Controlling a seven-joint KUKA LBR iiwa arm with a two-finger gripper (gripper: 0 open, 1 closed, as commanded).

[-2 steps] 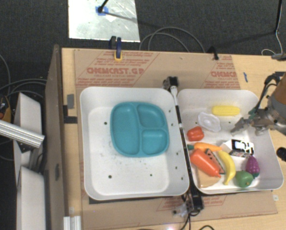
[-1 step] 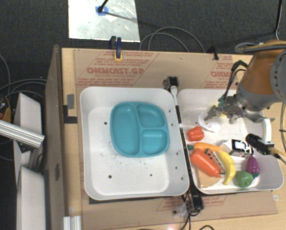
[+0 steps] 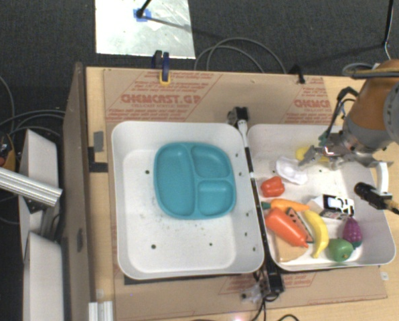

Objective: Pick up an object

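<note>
While nothing yet lifted: toy banana (image 3: 318, 229), carrot (image 3: 286, 226), green pear (image 3: 340, 249) and purple grapes (image 3: 351, 231) lying at near end of right bin (image 3: 387, 246), red pepper (image 3: 272, 186) mid-bin, gripper (image 3: 328, 152) low at far end, grip state impossible to tell, pick apparently still to make.

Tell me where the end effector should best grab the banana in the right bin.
Probably the banana's middle, coming straight down and closing across its narrow width. It lies flat, and the carrot crowds its left side, so a top approach seems cleanest.
</note>
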